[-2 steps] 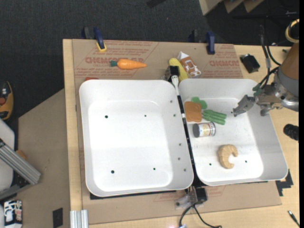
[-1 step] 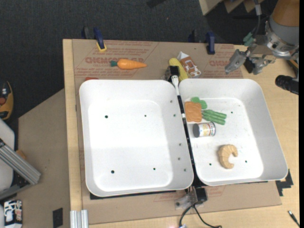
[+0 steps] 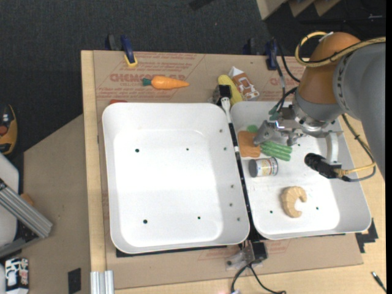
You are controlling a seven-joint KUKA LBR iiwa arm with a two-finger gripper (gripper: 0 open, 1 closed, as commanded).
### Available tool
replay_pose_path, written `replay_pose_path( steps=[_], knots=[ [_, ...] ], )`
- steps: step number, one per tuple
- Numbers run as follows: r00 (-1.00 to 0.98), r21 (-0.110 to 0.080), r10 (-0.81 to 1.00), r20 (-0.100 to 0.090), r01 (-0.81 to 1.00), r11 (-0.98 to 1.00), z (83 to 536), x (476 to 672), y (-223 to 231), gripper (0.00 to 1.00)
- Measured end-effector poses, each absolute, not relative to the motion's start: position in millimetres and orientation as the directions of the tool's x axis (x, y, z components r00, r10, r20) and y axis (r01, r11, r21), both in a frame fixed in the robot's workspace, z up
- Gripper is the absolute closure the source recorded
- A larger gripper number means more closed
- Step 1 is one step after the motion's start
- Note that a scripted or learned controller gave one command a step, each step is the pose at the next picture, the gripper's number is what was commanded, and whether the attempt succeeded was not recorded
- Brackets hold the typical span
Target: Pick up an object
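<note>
gripper (image 3: 277, 129) low in right bin (image 3: 343, 216), over green bean bundle (image 3: 275, 149) | fingers' spread: cannot tell | bundle looks light, stiff, smooth; judged best pinched across its narrow middle

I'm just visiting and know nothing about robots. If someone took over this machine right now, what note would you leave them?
Gripper: low in the right bin, over the green item; nothing visibly held.
In the right bin: green item, orange piece, small jar on its side, croissant.
Outside the bins, on the board: carrot, banana.
Done: nothing lifted yet.
Left: grasp one object and raise it.
</note>
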State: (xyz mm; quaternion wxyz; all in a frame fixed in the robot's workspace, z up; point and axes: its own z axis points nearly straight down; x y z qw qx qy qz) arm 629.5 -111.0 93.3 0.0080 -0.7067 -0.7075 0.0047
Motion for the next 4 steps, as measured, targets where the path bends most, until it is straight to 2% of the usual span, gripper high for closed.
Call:
replay_pose_path(
  steps=[1, 2, 3, 4],
  knots=[
    [-0.001, 0.003, 1.0, 0.0, 1.0, 0.001, 115.1, 635.4, -113.1, 1.0],
    [-0.001, 0.001, 1.0, 0.0, 1.0, 0.001, 114.4, 635.1, -113.1, 0.0],
    [0.002, 0.001, 1.0, 0.001, 1.0, -0.002, 85.2, 599.5, -92.6, 0.0],
    [0.001, 0.006, 1.0, 0.0, 1.0, -0.001, 97.8, 601.9, -92.9, 1.0]
  ],
)
